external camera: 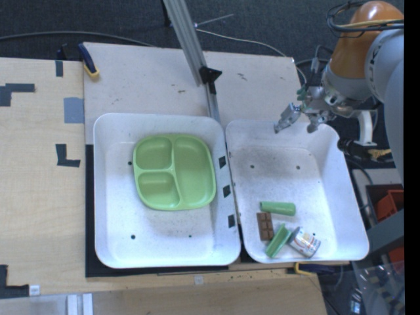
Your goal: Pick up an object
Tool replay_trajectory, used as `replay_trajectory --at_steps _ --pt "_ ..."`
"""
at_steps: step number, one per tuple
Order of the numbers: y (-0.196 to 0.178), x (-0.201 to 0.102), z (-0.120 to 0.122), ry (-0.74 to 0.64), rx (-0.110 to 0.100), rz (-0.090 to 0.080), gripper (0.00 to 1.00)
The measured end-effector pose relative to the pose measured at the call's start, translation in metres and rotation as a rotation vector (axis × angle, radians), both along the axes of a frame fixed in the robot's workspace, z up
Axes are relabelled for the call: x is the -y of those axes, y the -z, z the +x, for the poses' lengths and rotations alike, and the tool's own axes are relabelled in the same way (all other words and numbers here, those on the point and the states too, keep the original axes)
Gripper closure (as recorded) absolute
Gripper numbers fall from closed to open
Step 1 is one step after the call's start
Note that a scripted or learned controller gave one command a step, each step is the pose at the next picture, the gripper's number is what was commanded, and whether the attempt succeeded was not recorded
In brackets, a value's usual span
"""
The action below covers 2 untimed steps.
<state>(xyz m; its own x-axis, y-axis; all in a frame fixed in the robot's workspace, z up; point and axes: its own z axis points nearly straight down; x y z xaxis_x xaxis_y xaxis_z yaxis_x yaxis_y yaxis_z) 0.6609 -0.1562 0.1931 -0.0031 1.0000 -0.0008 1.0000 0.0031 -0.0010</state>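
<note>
grey gripper (296, 125), spread wide and holding nothing, hovers over the right bin's (341, 169) far rim.

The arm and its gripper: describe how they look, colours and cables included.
The arm is smooth, rounded grey casing with a glossy orange band near the wrist. Thin black cables loop over the band. The gripper is a small metallic grey assembly with two slim fingers and greenish fittings at its base.

Pale wooden bench (39, 176), dark carpeted floor (262, 12), slanted metal pole (184, 25), thin cables
</note>
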Motion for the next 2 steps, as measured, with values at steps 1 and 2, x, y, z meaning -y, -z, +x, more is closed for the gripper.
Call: replay_trajectory --at_steps 1,2 --pt "0.0 0.0 0.0 0.0 0.0 -0.001 0.0" --pt "0.054 -0.01 0.002 0.001 -0.005 0.001 0.0"
